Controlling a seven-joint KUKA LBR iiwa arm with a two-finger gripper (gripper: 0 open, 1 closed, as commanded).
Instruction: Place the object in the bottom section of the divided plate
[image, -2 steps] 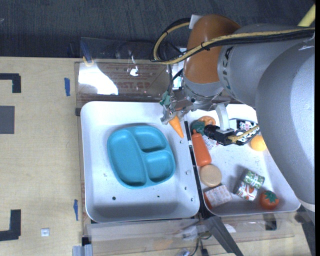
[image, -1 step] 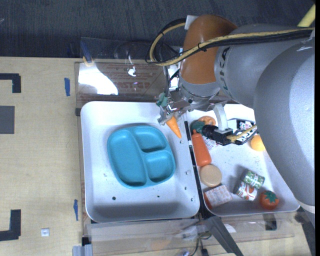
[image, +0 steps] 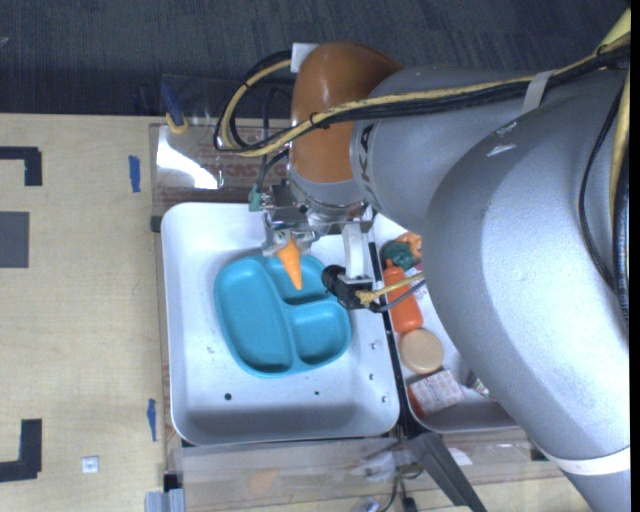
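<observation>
Within the left bin (image: 190, 330) lies a blue divided plate (image: 262, 330). Beside it, the right bin (image: 452, 418) holds an orange bottle (image: 406, 310), a tan disc (image: 421, 351) and a packet (image: 436, 392). Above the plate's upper edge, the tool (image: 288, 243) is closed on a tapered orange carrot (image: 291, 266), point downward.

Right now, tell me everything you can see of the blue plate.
The blue plate is a rounded, glossy, plastic-looking dish with raised ridges splitting it into sections. It lies flat in the left white bin, tilted diagonally to the bin's walls. An orange carrot-shaped piece hangs over its upper edge under the gripper. Its sections look bare.
</observation>
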